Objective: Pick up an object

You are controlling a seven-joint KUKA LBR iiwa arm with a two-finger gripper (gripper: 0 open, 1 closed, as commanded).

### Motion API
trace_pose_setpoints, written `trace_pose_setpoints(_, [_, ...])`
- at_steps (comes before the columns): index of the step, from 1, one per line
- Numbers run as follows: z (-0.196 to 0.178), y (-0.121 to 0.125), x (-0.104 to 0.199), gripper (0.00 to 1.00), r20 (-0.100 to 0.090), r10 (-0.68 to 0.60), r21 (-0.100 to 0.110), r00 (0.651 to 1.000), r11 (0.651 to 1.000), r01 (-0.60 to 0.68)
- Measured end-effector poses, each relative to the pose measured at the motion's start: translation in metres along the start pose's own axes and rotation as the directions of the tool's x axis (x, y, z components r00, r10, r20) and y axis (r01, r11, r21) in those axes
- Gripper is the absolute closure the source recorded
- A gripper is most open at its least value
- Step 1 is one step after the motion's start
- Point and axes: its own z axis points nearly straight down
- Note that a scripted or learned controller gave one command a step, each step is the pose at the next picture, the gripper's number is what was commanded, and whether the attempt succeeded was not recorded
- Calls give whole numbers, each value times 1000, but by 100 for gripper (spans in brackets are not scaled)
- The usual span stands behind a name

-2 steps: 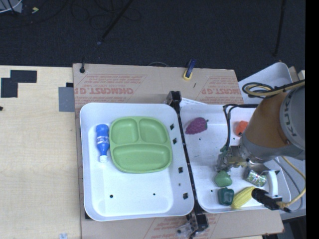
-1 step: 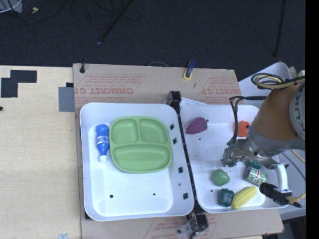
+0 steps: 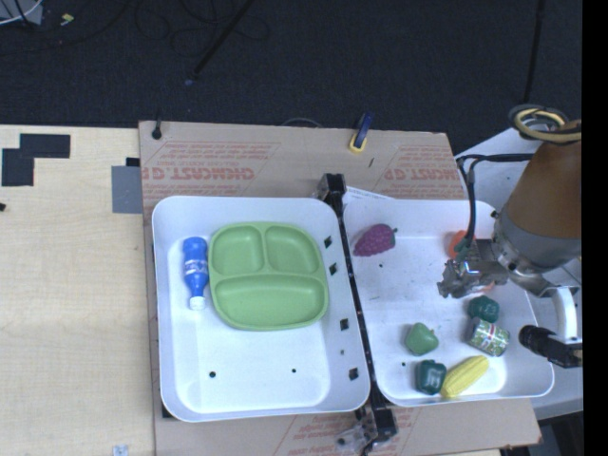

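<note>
white bins (image 3: pixel 171 350): 2 | green tray (image 3: pixel 268 275): 1 | blue bottle (image 3: pixel 195 271): 1 | hand (image 3: pixel 461 278): grip perhaps empty, cannot tell

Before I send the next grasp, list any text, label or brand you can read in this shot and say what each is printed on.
Red lettering on the cardboard sheet under the bins, left patch: upside down and blurred; no word reads with certainty.
Red lettering on the same sheet, right patch: also upside down, too blurred to read.
Blue bottle in the left bin: no legible label.
Small can in the right bin: patterned wrap, too small to read.
</note>
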Motion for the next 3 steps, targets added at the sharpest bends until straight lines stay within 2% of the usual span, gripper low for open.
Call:
trace_pose_setpoints(1, [-30, 1, -1, 100, -1, -1, 3, 1000, 1000, 1])
trace_pose_setpoints(2, [-38, 8, 56, 100, -3, -6, 5, 1000, 1000, 6])
trace_pose_setpoints(3, [-23, 10, 107, 100, -3, -4, 8, 1000, 1000, 4])
